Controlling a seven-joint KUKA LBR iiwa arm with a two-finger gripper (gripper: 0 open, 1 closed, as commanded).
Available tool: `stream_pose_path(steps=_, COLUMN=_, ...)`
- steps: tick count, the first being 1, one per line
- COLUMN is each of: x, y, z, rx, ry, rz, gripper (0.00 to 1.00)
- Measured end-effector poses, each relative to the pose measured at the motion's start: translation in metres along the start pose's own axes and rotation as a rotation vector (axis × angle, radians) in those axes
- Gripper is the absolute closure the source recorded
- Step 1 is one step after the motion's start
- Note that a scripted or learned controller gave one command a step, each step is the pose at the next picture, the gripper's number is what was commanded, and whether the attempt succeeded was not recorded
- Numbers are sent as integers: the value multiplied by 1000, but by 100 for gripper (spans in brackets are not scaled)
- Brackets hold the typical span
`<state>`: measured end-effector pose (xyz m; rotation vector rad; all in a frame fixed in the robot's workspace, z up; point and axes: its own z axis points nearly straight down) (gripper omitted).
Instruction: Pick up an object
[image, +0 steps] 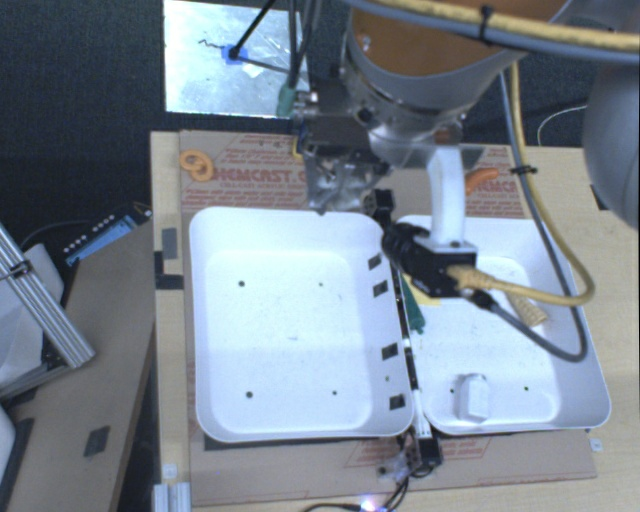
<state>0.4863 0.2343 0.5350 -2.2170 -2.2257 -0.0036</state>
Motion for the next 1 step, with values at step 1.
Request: stream_pose_path(steps=1, x=0, y=0, z=0, rx=0, ry=0, rz=0, gripper=100)
